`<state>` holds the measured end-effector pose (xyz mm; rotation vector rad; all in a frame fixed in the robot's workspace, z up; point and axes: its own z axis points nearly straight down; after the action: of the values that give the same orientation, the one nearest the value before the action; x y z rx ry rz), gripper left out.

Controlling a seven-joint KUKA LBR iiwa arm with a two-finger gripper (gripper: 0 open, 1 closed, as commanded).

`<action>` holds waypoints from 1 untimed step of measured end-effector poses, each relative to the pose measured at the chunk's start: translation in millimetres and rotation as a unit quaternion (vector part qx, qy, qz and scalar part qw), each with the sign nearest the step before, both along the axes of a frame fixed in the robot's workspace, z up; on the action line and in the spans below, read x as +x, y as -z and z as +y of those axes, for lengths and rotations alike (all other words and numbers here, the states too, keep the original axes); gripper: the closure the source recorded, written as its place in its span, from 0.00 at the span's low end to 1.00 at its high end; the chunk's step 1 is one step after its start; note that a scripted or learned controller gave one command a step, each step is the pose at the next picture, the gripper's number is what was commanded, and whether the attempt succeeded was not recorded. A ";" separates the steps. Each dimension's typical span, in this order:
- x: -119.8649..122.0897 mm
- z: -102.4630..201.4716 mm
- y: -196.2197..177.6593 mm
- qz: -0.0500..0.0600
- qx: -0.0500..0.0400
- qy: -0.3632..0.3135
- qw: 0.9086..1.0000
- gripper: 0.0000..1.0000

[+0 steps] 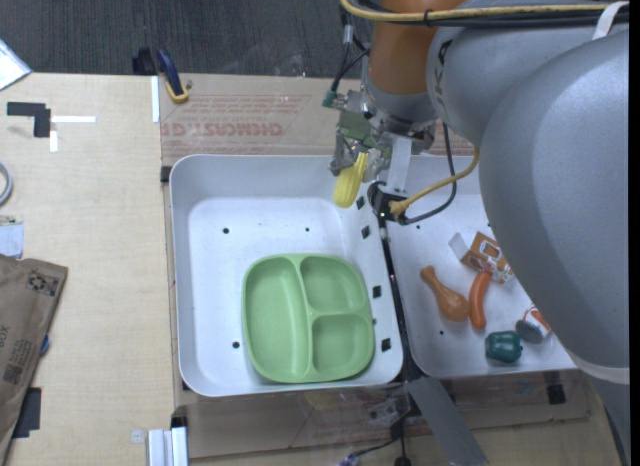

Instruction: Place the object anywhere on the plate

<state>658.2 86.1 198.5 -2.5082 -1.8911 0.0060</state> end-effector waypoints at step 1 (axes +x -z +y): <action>-62.5 -14.3 -28.4 0.001 0.000 -0.003 1.000 1.00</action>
<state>595.7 71.8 226.9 -2.5019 -1.8976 0.0068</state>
